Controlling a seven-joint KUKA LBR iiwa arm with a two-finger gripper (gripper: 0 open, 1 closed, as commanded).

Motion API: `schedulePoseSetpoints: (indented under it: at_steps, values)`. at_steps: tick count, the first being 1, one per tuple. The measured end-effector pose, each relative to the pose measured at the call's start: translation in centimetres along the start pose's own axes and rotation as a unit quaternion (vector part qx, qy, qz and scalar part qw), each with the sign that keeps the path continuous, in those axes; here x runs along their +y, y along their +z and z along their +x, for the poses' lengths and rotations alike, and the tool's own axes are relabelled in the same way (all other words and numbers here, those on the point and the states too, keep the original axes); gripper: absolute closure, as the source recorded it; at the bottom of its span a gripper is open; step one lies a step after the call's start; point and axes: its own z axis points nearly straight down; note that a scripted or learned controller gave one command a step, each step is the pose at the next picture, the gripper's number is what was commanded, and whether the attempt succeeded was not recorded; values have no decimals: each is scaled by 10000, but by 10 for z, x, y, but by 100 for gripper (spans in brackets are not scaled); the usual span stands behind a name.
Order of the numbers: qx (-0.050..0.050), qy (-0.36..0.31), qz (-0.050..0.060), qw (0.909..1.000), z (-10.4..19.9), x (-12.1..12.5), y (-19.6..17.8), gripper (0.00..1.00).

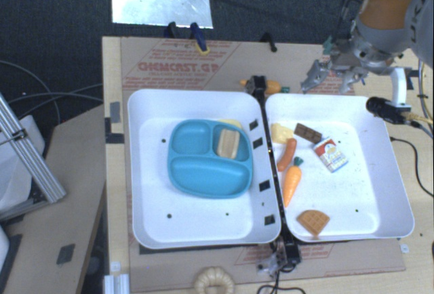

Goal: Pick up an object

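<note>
A cardboard-covered bench (178, 62) bears two white bins: the left bin (152, 218) holds a blue divided plate (196, 174) with a bread slice (228, 143). The right bin (380, 198) holds two carrots (291, 183), a chocolate bar (308, 133), a small carton (331, 154) and a waffle (313, 221). The gripper (330, 78) hangs above that bin's far edge, fingers spread, nothing between them.

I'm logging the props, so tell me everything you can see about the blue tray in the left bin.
The blue tray looks like smooth light-blue plastic, an oval with rounded corners, divided into three compartments: one long one along the near side and two smaller ones behind it. It lies flat near the middle of the left bin, turned slightly askew. A tan bread slice rests in its right rear compartment.
</note>
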Motion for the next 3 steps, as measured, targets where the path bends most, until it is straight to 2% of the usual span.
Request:
schedulePoseSetpoints:
  at_steps: [1, 3]
  values:
    - [-3, -7, -50, 10000, 0, 2, -6, 0]
    - [-5, 5, -33, 10000, -9, -2, 81, 0]
